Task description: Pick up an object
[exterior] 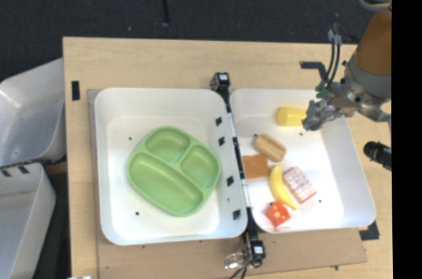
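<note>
Right white shallow bin (pixel 343 205) holds six small items; one yellow plastic block (pixel 290 115) lies just beside the dark end effector (pixel 315 118), whose state I cannot tell. Left bin (pixel 105 218): one green divided plate (pixel 174 170). Light wooden desk (pixel 165 63).

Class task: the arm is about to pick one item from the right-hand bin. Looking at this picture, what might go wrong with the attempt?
1. The gripper hangs right beside the yellow block, near the bin wall; it may nudge the block aside rather than grasp it.
2. The banana, small carton, red piece, hot dog and orange slab lie crowded together, so a grasp there might catch two things or slip.
</note>
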Robot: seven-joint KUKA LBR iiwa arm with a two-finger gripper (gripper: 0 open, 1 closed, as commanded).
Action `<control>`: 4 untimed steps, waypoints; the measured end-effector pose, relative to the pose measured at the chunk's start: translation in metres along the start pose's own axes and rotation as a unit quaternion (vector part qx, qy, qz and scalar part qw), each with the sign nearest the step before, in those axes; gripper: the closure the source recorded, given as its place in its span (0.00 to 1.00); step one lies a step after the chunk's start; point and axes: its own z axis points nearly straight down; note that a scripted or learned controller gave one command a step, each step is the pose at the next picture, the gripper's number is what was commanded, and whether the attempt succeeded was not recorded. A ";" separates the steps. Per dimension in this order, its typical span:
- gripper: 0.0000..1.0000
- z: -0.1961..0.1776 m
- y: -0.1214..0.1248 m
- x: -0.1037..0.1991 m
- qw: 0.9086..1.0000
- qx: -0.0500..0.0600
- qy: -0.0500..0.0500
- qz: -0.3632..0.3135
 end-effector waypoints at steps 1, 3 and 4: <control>1.00 0.016 0.005 0.049 1.000 0.000 0.000 0.000; 1.00 0.027 0.006 0.155 1.000 0.001 0.000 0.000; 1.00 0.039 0.006 0.214 1.000 0.003 0.001 -0.001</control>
